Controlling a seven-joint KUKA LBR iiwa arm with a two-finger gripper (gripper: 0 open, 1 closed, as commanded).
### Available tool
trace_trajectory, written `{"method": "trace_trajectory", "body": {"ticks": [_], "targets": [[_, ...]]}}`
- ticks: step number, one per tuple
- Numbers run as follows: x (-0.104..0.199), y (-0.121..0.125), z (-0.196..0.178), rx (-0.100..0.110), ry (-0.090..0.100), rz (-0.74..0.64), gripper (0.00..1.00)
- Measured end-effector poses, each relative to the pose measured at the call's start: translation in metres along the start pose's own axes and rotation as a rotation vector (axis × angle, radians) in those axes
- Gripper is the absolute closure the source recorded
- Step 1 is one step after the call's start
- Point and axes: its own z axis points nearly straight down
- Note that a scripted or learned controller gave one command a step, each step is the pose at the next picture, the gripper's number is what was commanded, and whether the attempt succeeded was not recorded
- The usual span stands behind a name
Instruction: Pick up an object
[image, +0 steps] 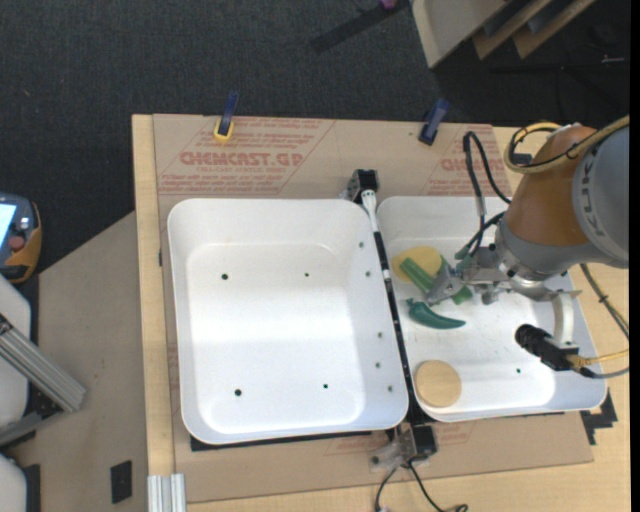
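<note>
Two shallow white bins sit side by side on one table: a left bin (200, 300) and a right bin (500, 385). The right bin holds three small objects: one yellow piece (418, 264), one dark green curved piece (436, 317), and one tan round disc (438, 383).

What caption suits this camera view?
Arm's end effector reaches toward green object in right bin.
</note>
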Motion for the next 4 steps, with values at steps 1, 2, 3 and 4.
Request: {"method": "trace_trajectory", "body": {"ticks": [1, 2, 3, 4], "targets": [[-0.003, 0.001, -0.015, -0.008, -0.004, 0.004, 1.00], [0.079, 0.019, -0.086, -0.014, -0.003, -0.004, 1.00], [0.133, 0.023, -0.153, -0.014, -0.003, -0.002, 1.00], [0.182, -0.012, -0.160, -0.004, -0.001, -0.002, 1.00]]}}
